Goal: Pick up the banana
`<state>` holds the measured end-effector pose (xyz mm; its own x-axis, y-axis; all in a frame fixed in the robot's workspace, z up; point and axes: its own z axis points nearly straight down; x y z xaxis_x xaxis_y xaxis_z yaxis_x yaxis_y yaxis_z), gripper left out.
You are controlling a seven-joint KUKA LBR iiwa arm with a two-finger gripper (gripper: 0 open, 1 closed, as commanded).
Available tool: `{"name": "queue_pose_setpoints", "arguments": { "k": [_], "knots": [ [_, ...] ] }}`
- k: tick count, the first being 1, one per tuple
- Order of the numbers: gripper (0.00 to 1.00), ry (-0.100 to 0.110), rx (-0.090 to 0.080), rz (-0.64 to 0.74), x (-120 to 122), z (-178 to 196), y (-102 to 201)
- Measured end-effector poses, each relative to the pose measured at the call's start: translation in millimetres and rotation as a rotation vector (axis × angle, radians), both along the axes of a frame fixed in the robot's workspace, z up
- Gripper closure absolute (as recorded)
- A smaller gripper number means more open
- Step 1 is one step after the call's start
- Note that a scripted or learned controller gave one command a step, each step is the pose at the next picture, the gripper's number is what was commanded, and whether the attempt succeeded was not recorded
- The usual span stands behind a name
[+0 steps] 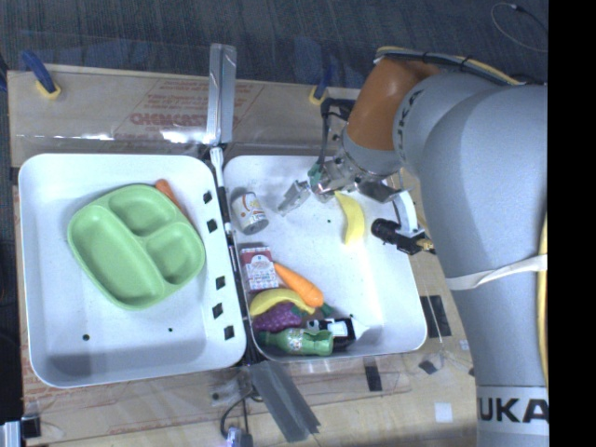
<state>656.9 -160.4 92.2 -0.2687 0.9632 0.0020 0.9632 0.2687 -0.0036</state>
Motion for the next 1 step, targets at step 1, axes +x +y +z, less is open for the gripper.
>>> {"name": "queue_pose_setpoints", "arguments": {
  "k": [1],
  "knots": [
    [0.0, -0.004, 0.006, 0.083, -18.5, 1.4, -44.2]
  ]
}}
